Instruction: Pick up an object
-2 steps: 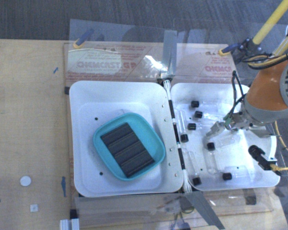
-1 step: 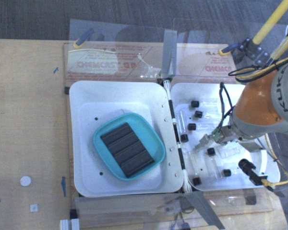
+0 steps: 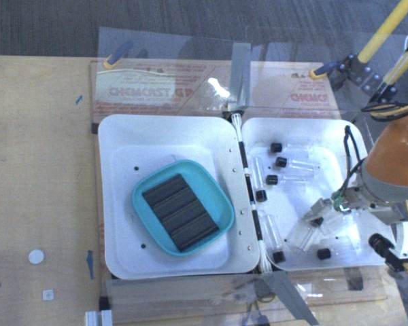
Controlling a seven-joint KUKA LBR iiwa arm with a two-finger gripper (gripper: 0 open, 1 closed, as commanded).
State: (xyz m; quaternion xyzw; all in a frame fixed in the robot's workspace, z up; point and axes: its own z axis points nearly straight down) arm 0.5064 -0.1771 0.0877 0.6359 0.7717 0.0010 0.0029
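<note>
Several clear vials [image 3: 294, 163] scattered around tool [image 3: 324, 213]; teal tray [image 3: 182, 206] left bin.

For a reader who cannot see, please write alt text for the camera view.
A grey robot arm reaches from the right into the right white bin, which holds clear vials with black caps. The left white bin holds a teal tray with a dark ribbed block.

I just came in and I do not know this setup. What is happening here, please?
A grey robot arm with an orange band reaches in from the right, and its pincer is down low in the right bin, among several clear tubes with black caps. Nothing is visibly lifted yet. The left bin holds a teal tray with a dark ribbed block in it, untouched.
</note>
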